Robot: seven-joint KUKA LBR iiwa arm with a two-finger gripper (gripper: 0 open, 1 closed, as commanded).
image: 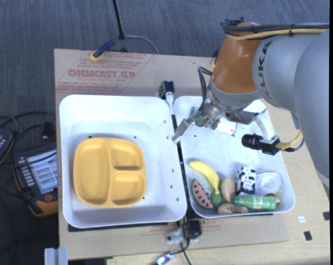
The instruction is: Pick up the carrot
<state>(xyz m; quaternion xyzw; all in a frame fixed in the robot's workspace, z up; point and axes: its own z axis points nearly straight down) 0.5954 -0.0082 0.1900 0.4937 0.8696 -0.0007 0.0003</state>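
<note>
Gripper hangs over right bin near divider, finger state indeterminate, nothing seen held. Carrot not identifiable among toy food. Pick not yet achieved.

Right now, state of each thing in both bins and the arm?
Yellow tray: upright, in left bin.
Banana: lying in right bin.
Watermelon slice: lying flat beside banana.
Green bottle: on its side.
Gripper: over right bin's upper left, holding nothing visible.
</note>
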